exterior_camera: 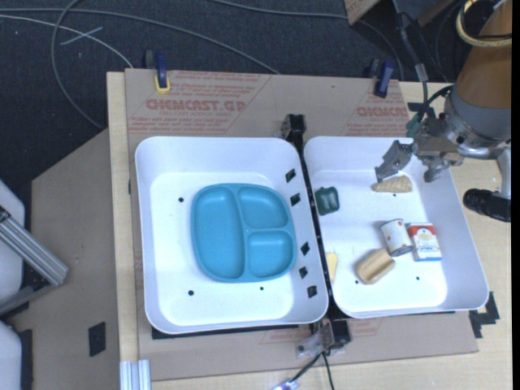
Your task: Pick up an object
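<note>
A blue plastic divided plate (243, 232) is seen lying flat in the left white bin (154, 218). In the right white bin (463, 275), a small dark green object (327, 200) is found near the left wall, and a yellow sliver (331, 265) lies by the divider. A tan wooden cylinder (374, 266) lies with its long axis running from lower left to upper right. Just beside it are a small white cylinder (394, 236) and a red-and-white carton (424, 243). A pale beige bread-like piece (392, 186), lying roughly left to right, rests at the bin's back. The gripper (410, 159) hangs just above that piece with its fingers spread apart and nothing between them.
</note>
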Robot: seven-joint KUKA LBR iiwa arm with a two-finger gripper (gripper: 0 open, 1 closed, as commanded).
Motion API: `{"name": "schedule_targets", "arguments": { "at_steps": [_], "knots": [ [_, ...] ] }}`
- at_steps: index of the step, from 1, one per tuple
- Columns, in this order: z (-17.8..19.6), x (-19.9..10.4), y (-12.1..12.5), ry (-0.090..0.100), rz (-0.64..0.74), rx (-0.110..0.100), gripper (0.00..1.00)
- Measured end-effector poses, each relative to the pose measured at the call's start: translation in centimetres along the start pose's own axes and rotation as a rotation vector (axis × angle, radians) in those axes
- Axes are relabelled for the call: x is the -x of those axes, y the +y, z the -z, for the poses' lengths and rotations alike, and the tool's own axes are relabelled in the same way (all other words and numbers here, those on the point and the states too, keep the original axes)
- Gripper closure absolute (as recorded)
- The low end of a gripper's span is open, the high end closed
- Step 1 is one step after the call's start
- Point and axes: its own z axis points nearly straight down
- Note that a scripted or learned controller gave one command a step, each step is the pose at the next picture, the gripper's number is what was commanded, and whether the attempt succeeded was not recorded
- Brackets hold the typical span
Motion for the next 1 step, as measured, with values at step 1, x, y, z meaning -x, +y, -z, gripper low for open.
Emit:
{"name": "schedule_targets", "arguments": {
  "at_steps": [1],
  "knots": [
    [0.49, -0.01, 0.18, -0.001, 0.002, 0.010, 0.00]
  ]
}}
